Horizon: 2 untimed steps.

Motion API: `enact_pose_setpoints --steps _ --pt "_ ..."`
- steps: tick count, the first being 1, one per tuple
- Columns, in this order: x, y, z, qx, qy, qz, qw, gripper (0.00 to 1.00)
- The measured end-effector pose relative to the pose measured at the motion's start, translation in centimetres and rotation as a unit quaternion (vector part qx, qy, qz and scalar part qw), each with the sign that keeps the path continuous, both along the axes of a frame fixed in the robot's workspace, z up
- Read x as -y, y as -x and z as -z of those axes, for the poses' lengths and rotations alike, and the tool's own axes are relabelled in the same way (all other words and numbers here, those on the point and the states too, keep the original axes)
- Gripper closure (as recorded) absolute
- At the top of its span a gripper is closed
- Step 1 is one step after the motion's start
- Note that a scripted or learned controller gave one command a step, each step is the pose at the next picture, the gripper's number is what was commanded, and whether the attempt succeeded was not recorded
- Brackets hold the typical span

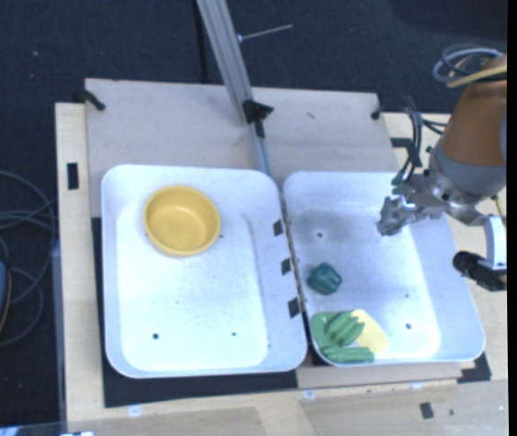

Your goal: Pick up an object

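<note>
Two white bins (194,357) share the surface; the gripper (392,218), jaws' state unclear, hovers with the green pepper (324,279) at eight o'clock.

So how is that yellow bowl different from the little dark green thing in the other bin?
The yellow bowl is much larger than the dark green pepper-like object. The bowl is open and round, sitting upright; the green object is a compact lump. The bowl lies in the left bin by itself, while the green object lies in the right bin near a green-and-yellow pile. Neither is touched by the gripper.
</note>
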<state>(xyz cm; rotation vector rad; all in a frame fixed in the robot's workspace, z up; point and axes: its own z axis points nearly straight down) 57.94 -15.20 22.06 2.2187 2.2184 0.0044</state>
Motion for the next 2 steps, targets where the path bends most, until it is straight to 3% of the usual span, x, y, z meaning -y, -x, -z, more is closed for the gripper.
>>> enact_pose_setpoints --steps 2 --pt "-9.8 -1.3 0.7 -0.002 -0.001 -0.002 1.0 1.0"
